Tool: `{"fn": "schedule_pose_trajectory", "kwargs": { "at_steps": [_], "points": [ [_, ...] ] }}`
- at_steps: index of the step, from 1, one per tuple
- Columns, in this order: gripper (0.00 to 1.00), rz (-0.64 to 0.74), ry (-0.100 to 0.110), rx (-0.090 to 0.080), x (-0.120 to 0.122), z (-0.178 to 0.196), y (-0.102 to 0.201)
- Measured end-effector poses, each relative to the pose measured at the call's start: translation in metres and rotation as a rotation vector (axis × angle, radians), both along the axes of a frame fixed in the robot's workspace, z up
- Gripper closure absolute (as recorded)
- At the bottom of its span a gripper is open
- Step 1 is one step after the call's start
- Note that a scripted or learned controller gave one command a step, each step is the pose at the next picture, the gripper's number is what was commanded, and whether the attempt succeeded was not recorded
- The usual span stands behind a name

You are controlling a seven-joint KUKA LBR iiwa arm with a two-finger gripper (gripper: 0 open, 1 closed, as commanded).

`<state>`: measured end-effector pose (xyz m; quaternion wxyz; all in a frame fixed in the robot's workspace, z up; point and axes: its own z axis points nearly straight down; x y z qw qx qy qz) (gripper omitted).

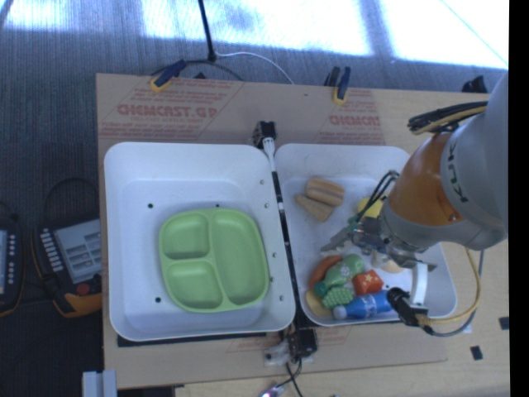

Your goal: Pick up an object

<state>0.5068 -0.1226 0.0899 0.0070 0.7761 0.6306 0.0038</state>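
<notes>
Sun on dark carpet (50, 64); cardboard bench (165, 110) w/ two white bins (132, 172). Gripper (364, 236) over toys: grip state unclear.

Arm (463, 180) cut off at right

Two white bins (124, 180) are set on a tan board printed with red lettering (165, 110). A light green divided plate (213, 259) is seen in the left bin. Tan bread rolls (321, 197), green, orange and red toy food (345, 278) and a blue bottle (364, 307) are seen in the right one. The arm (450, 184) is coloured grey and orange.
</notes>
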Motion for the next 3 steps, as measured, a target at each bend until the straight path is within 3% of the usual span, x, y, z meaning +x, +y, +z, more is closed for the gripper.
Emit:
{"fn": "schedule_pose_trajectory", "kwargs": {
  "at_steps": [1,2,3],
  "points": [
    [1.00,-0.002,-0.007,-0.003,0.002,0.012,-0.001],
    [0.00,-0.002,-0.005,-0.003,0.002,0.011,-0.001],
    [0.00,0.127,-0.006,-0.012,-0.018,0.001,0.022]
  ]
}}
